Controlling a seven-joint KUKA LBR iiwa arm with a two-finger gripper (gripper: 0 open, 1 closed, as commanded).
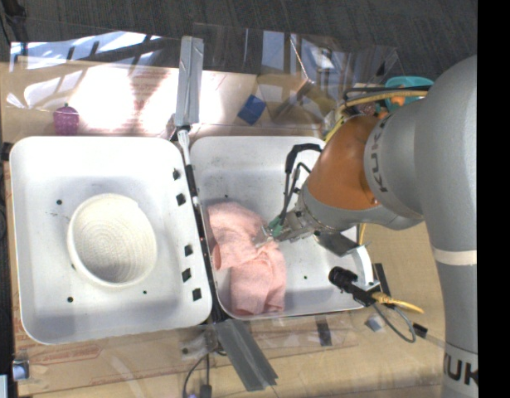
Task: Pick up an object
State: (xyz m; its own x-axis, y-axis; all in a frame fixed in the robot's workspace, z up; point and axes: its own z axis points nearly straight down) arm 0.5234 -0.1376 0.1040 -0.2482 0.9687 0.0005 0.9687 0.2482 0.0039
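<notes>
Jaws cannot be judged: the gripper (275,232) is too small and half hidden under the wrist, right at the cloth's (245,257) upper right edge. That pink cloth lies crumpled along the left wall of the right bin (238,152), toward its near corner. A white bowl (112,239) sits mid-floor in the left bin (39,160). This looks like the grasp step, at contact. Next, likely a firm pinch on a fold, then a straight lift.
</notes>
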